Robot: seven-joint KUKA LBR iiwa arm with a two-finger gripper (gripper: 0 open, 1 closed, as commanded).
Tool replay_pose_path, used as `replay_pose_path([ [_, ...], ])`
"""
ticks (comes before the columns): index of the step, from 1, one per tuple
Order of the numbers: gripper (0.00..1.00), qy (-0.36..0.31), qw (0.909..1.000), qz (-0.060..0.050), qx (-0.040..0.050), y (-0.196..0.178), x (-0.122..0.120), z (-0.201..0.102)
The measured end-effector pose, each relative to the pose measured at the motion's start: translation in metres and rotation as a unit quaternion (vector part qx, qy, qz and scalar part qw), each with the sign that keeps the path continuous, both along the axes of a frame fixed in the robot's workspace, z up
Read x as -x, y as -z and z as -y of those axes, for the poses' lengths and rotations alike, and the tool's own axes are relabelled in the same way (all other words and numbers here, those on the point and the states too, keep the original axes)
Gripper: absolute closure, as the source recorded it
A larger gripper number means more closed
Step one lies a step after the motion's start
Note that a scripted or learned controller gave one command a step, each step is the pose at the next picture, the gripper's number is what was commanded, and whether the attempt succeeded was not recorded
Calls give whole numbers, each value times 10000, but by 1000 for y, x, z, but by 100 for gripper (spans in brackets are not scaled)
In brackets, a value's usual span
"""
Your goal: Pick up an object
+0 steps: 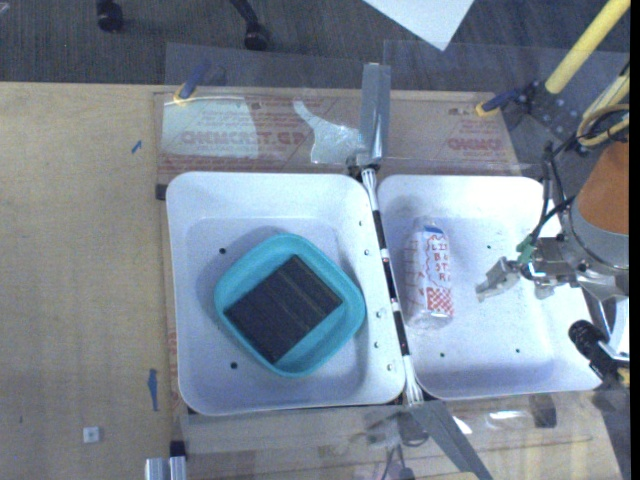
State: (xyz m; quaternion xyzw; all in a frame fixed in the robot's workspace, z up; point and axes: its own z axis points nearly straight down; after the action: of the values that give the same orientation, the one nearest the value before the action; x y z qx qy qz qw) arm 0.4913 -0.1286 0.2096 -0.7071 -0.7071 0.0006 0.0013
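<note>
Glossy plastic-wrapped packet (430, 278), wooden bench (70, 268)

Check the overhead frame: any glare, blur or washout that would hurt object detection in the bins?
Camera view: the white bins run bright but keep their edges; the clear-wrapped red-and-white packet shows specular sheen; the teal square dish and its dark slab are crisp; the gripper looks slightly soft.

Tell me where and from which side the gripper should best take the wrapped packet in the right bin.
Probably across the middle of the wrapped packet, coming down from above. It lies flat and long in the right bin, so its narrow width fits between fingers. The gripper is beside it.
</note>
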Motion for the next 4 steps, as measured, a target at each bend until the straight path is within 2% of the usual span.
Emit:
replay_pose_path([
  [1,0,-1320,9912,79,55,90,-45,-4],
  [2,0,-1163,9931,65,103,87,-116,-18],
  [3,0,-427,9991,33,16,85,-118,2],
  [4,0,581,9983,28,-2,122,-94,11],
])
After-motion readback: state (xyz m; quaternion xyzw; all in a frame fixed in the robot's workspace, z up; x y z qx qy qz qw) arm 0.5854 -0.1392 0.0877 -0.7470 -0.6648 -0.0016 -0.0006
